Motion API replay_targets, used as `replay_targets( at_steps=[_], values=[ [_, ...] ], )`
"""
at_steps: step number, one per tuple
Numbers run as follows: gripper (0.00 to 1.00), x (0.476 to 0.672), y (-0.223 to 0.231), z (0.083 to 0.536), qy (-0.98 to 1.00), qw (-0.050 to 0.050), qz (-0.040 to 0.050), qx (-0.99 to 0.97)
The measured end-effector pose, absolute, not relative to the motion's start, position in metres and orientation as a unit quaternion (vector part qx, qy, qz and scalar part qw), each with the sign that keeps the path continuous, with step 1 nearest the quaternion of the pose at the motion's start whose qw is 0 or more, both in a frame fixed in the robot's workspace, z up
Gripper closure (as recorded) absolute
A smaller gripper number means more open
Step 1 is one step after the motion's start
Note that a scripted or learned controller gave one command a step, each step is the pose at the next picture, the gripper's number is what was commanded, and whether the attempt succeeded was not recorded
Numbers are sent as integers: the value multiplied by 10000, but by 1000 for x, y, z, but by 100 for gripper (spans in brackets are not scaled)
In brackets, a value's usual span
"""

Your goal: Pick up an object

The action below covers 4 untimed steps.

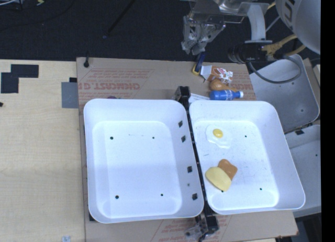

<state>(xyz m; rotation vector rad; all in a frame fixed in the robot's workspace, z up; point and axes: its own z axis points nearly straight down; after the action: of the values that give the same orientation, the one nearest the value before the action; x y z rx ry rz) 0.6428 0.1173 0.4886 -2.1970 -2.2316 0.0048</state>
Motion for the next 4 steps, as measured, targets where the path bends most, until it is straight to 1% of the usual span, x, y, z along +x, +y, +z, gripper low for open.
replay_targets(
  at_steps=[1, 2, 3, 4],
  values=[
    [100, 643, 178, 540, -7093, 8, -10, -7049],
    [100, 614, 245, 411, -7092, 54, 74, -7050],
    [100, 643, 210, 310, -7059, 25, 64, -7083],
    [100, 643, 234, 263, -7074, 24, 38, -7068]
  ],
)
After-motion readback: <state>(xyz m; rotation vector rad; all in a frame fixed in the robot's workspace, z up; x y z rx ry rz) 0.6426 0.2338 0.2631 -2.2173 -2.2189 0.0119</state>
